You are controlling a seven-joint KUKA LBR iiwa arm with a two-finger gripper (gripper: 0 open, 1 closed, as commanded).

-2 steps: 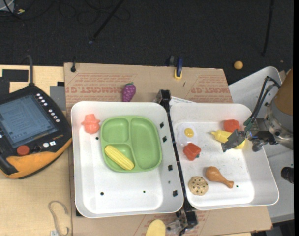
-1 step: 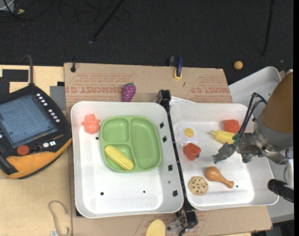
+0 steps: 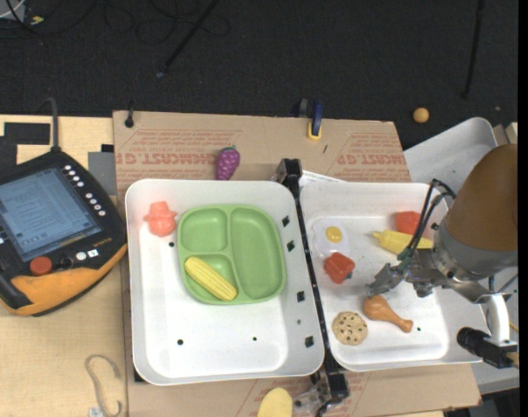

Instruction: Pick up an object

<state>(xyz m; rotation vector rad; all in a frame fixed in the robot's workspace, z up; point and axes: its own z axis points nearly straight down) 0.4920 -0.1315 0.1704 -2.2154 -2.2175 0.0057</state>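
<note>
Currently you see the green 3-part plate (image 3: 255, 259) with ridged corn (image 3: 211, 278) in the left bin (image 3: 160, 337); I cannot tell the gripper's (image 3: 394, 276) state.

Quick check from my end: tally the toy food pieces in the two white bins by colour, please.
Yellow: 3 - corn cob, small round piece, long piece
Red or orange-red: 2 - pepper-like piece, block
Pink: 1 - figure
Brown or tan: 2 - drumstick, cookie
Total: 8, leaving out the green divided plate.
</note>
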